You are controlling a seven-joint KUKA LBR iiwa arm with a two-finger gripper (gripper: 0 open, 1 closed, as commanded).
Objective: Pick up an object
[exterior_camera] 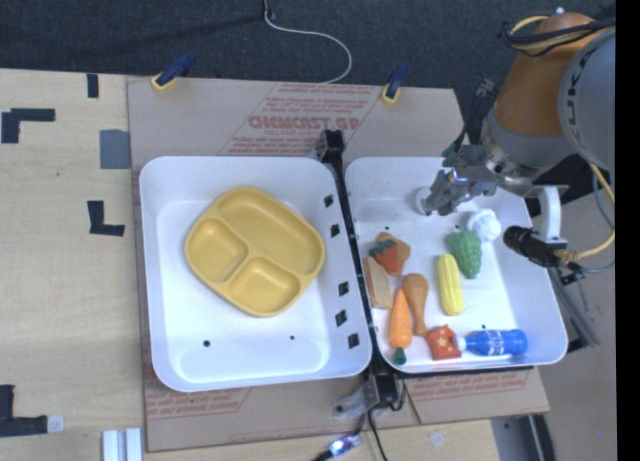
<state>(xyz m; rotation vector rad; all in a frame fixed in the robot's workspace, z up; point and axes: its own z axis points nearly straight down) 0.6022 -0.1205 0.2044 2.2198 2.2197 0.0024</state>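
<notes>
My gripper hangs over the back part of the right bin, above bare white floor, with nothing visible between its fingers. In front of it lie several toy foods: a green broccoli-like piece, a yellow corn cob, an orange carrot, a butternut-shaped piece, a brown and red piece, a red cube and a blue bottle. A small white object sits just right of the gripper.
The left bin holds a yellow divided plate. A black divider with clips runs between the bins. A black cable part juts over the right bin's right rim. Cardboard lies under both bins.
</notes>
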